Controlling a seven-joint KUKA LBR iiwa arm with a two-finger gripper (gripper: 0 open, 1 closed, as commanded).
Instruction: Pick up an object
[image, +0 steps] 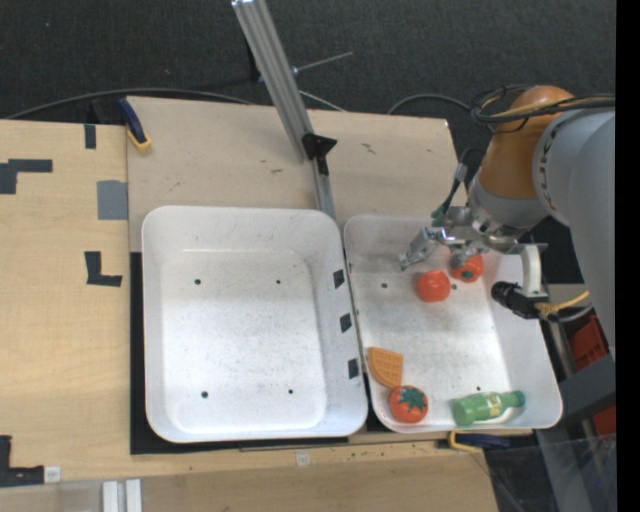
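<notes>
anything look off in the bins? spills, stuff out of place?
Nothing stands out. The right bin holds two red round items near the gripper, plus an orange wedge, a tomato and a green bottle lying on its side along the near edge. No spills.

Two white bins; three red tomato-like pieces, one partly hidden; one orange wedge; one green bottle.

A pale wooden worktop is carrying 2 shallow white bins side by side. A slanted metal pole is crossing above them, and a blue-and-yellow clamp is sitting near the worktop's far edge.
</notes>
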